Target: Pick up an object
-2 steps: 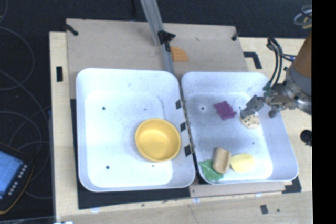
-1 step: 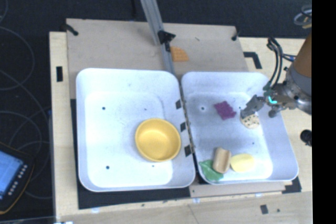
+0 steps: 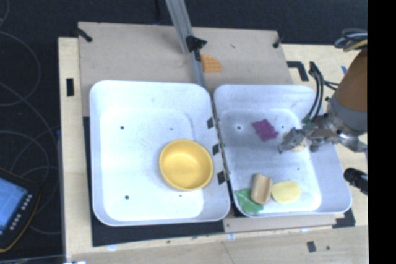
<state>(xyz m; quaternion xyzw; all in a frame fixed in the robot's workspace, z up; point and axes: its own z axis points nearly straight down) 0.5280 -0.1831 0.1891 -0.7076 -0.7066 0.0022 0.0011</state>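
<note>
In the right bin [image 3: 322, 195] a purple block [image 3: 265, 129] lies near the middle. A tan cylinder [image 3: 260, 188], a round yellow piece [image 3: 286, 191] and a green piece [image 3: 245, 201] sit together at the front edge. My gripper [image 3: 293, 143] hangs over the right bin, just right of the purple block, with a small pale thing by its fingertips; whether it is held is unclear. A yellow bowl [image 3: 185, 164] rests in the left bin [image 3: 124, 108].
A grey metal pole [image 3: 175, 3] slants up from the bins' far edge, with an orange tag [image 3: 211, 64] beside its foot. A dark device [image 3: 12, 204] lies off the bench at the lower left. Cables run along the arm at the right.
</note>
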